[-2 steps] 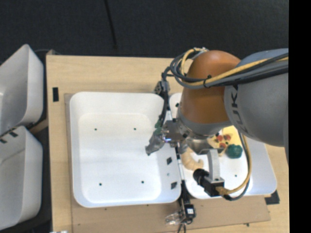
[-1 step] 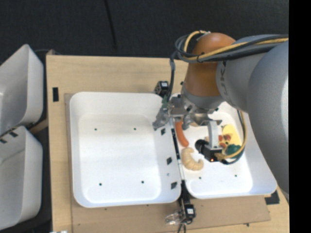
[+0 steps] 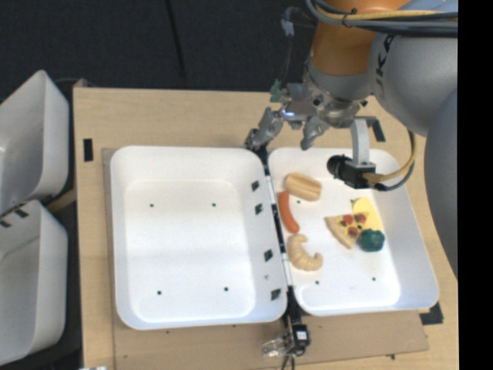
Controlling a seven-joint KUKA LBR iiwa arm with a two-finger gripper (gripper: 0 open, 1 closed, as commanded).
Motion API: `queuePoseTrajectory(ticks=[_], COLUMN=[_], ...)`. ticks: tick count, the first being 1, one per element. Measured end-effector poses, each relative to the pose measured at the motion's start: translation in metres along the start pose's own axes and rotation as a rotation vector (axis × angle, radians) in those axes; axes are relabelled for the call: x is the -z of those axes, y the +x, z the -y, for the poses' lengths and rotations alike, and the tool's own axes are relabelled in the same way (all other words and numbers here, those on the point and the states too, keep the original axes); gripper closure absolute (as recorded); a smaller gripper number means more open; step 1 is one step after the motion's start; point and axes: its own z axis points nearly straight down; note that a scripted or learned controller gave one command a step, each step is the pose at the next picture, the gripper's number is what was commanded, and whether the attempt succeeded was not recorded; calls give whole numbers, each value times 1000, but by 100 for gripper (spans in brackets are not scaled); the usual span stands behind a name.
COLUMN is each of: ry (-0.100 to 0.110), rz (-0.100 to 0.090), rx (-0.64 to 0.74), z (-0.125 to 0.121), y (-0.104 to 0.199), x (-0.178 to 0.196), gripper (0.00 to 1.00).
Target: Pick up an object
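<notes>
Well, target: bread roll (image 3: 302, 186) lay in the right bin (image 3: 412, 272), near its back-left corner, closest of the toys to the claw (image 3: 289, 133).
Neighbours: red sausage (image 3: 288, 211) just in front of the roll, croissant (image 3: 305, 253) further forward, pizza slice (image 3: 345, 228), yellow wedge (image 3: 365, 211) and a green piece (image 3: 371, 240) off to the side.
Handling: looked like light play food, likely hard and smooth, so a bit slippery; no fragility to fear, I'd guess.
Where to grip: across the roll's short width, mid-length, seemed the safest bet.
Claw: hung above the bins' back rims, at the seam between left bin (image 3: 123, 230) and right; fingers spread apart, nothing between them.
Arm: grey links reached in from the right, orange band (image 3: 354, 29) above the wrist, tool pointing down at the surface (image 3: 169, 118).
</notes>
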Motion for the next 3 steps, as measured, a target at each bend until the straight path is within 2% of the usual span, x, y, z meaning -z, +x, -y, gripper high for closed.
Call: queuePoseTrajectory(ticks=[1,2,3], ry=[12,14,30], rz=[3,4,0], rx=[4,4,-4], z=[2,3,35], y=[-2,-2,16], x=[4,4,-117], gripper=[100,0,0])
